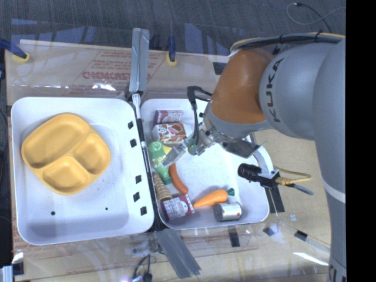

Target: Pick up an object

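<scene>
claw (189,147): low in right bin (258,157), state cannot tell | beside: green bottle (156,151), snack box (170,133) | left bin (35,222): yellow divided tray (66,152)

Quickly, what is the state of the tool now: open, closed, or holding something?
Tool: low over the right bin, beside the green object; open or closed cannot be told, and no object is seen in its grip.

At frame centre the gripper (187,147) hangs low over the right bin (254,157), just above a green bottle (156,152), a snack box (170,133), two carrots (211,198), a small can (227,211) and a packet (177,207), while the left bin (35,228) bears a yellow compartment tray (66,152).
</scene>
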Robot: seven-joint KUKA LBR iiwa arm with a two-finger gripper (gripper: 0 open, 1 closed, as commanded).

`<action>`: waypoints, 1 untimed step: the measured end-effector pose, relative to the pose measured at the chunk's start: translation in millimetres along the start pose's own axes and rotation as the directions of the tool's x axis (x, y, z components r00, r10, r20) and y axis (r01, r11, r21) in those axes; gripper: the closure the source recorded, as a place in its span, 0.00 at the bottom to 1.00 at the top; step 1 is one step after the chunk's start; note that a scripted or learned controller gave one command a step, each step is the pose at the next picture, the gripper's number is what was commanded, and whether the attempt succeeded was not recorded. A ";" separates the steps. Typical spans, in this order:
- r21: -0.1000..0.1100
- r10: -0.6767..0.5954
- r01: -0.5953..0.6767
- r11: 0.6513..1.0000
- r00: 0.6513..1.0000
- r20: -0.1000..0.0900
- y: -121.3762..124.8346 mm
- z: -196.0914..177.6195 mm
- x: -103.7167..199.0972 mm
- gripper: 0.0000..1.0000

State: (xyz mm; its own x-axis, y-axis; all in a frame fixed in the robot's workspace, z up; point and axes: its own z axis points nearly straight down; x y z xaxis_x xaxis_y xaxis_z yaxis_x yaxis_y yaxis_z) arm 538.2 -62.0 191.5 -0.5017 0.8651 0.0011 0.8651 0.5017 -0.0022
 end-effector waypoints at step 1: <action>0.000 -0.074 0.074 0.997 0.997 -0.001 -24.9 100.4 -26.6 0.00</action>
State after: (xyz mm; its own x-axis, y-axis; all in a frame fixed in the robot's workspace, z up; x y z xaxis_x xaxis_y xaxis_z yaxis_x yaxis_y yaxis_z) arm 529.7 -97.6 91.2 -0.5640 0.8258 0.0020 0.8257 0.5640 -0.0025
